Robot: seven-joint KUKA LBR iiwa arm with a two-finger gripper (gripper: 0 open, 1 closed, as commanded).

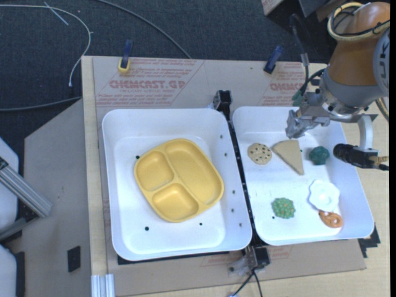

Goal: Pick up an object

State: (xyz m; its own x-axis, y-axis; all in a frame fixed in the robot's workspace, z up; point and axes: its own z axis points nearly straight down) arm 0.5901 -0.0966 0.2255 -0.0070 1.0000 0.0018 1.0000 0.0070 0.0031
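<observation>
Presently the gripper (297, 127) is positioned low in the right bin (365, 224), just above the wedge (291, 154), presumably for a descent onto it. Whether the jaws are open cannot be told. Nothing is seen held.

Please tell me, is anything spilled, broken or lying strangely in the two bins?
Nothing stands out. The yellow tray lies flat, slightly turned, in the left bin; the toy foods lie apart in the right bin, below the claw.

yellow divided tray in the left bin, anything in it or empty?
Empty. The yellow divided tray shows bare yellow floor in all three compartments; the toy food pieces all lie in the right bin.
</observation>
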